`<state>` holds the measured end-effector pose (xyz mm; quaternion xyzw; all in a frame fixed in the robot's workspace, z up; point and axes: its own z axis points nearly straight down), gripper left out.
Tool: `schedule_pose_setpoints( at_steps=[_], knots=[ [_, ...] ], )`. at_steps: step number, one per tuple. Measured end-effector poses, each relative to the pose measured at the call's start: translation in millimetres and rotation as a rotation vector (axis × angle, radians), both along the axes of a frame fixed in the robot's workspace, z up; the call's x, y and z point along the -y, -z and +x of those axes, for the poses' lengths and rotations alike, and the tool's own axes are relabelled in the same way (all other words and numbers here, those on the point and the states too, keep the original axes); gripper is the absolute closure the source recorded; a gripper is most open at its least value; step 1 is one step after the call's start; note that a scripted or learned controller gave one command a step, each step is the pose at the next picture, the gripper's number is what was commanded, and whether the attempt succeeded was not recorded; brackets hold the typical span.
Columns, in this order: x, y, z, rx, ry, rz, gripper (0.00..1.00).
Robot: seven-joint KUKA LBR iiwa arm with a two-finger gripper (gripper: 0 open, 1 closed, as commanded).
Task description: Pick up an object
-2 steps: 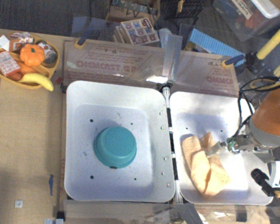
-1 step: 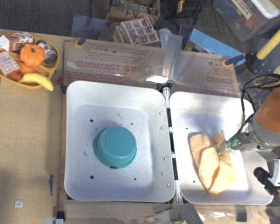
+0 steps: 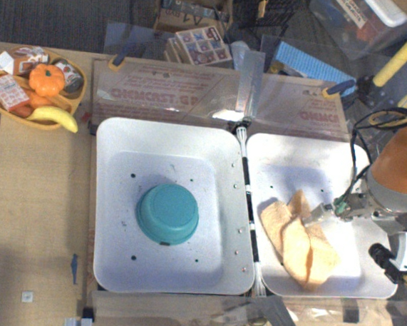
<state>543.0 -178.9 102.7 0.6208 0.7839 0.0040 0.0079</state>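
Several tan, bread-like pieces [image 3: 301, 245] lie in a heap in the right bin [image 3: 290, 158], near its front left. A teal bowl [image 3: 168, 214] rests upside down in the middle of the left bin [image 3: 116, 143]. My gripper [image 3: 322, 212] reaches in from the right and hangs low over the right bin, right at the upper right edge of the tan heap. The view is too small to show whether anything is in its grasp. The orange band of the arm [image 3: 402, 162] is above the bin's right side.
A yellow dish of toy fruit [image 3: 35, 91] stands on the bench at the far left. Cables and clutter lie behind the bins. The divider between the bins [image 3: 246, 199] runs just left of the tan heap.
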Motion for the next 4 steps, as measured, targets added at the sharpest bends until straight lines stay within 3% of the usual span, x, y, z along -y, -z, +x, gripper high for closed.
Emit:
schedule_pose_setpoints(
  at_steps=[1,2,3,4],
  knots=[
    [-20.9,10.3,-47.9,0.002,-0.127,-0.002,0.00],
    [23.9,11.2,-33.6,-0.002,-0.201,-0.002,0.00],
    [-31.6,10.5,43.4,0.000,-0.265,-0.003,0.00],
    [-71.4,10.9,-12.0,-0.004,-0.197,-0.001,0.00]
  ],
)
